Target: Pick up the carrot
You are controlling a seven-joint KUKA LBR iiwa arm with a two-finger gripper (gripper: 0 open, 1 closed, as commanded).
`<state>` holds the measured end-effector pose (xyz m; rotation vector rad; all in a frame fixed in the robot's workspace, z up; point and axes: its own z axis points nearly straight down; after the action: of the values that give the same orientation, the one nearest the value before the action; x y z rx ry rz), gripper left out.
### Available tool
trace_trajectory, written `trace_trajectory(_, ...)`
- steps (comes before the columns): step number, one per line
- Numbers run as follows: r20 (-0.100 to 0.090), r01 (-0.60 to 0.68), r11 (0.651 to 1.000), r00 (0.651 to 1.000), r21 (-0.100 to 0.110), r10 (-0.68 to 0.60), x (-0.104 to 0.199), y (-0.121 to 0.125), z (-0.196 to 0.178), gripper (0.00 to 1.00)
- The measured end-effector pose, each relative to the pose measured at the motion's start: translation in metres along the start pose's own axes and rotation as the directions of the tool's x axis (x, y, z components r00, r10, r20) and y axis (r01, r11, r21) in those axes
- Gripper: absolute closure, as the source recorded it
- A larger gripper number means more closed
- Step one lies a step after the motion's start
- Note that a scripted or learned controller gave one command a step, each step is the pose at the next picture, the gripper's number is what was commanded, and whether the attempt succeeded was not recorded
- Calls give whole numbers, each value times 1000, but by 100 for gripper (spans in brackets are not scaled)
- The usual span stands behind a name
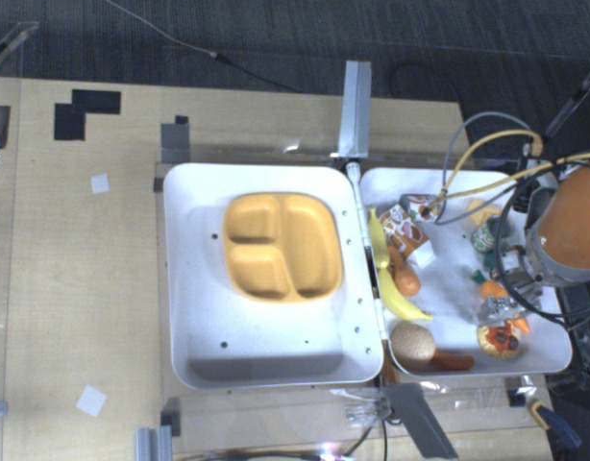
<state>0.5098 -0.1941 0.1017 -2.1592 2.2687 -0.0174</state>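
The carrot (491, 290) is a small orange piece with a green tip. It lies in the right part of the right bin (554, 358). My gripper (503, 303) reaches in from the right edge, under the orange wrist band (574, 221). It hangs directly over the carrot and hides part of it. Cables and the wrist body cover the gripper's tips.
The right bin also holds a banana (396, 291), a snack packet (406, 227), an orange-brown sausage-shaped toy (405, 280), a tan round toy (411, 341), a red sausage (454, 360) and a small round food toy (499, 340). In the left bin (194, 353) sits a yellow divided plate (281, 246).
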Motion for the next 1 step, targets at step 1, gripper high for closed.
trace_trajectory(1,1,-36,999,999,-1,36,-63,13,-91,100)
